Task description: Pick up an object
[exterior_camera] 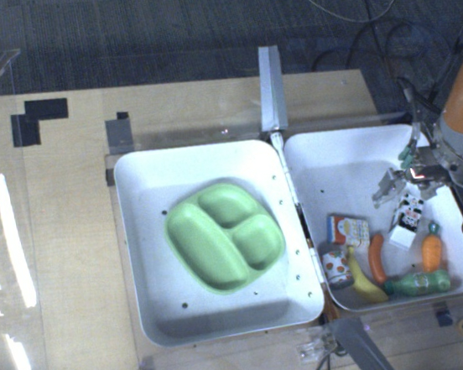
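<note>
The end effector (397,186) hovered over the right bin (329,154); its state unclear, nothing visibly lifted yet.

Green divided plate (225,237) — left bin (152,317) (centred).

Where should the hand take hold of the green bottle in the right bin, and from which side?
Grip the green bottle across its body, coming from above. It lies flat along the bin's near wall, cap toward the carrot, so its long sides are probably the easiest to pinch.
</note>
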You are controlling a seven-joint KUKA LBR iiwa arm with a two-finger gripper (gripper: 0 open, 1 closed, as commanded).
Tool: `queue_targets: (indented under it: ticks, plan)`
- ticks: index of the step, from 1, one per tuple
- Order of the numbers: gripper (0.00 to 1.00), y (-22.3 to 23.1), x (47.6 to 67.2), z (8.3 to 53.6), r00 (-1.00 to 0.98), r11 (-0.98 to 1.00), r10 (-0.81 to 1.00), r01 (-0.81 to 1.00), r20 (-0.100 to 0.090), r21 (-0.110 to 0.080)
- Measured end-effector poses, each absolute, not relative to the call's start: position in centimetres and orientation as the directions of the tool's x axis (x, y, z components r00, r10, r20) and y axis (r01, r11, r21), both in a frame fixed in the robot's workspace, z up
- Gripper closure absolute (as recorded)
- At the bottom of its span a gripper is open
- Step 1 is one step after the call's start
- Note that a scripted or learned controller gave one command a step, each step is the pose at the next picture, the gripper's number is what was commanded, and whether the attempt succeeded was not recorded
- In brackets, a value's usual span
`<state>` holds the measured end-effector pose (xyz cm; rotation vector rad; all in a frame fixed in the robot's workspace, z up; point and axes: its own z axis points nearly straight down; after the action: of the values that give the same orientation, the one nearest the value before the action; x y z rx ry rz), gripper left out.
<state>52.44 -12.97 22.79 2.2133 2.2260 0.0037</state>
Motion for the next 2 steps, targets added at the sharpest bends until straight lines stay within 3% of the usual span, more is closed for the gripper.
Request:
queue_targets:
  ticks: [1, 2]
  plan:
    - [0.0, -19.5, 53.5, 10.5, -0.148, 0.148, 0.989, 0.989, -0.003, 0.007]
    - [1.0, -19.5, 53.7, 11.7, -0.149, 0.149, 0.989, 0.989, -0.004, 0.013]
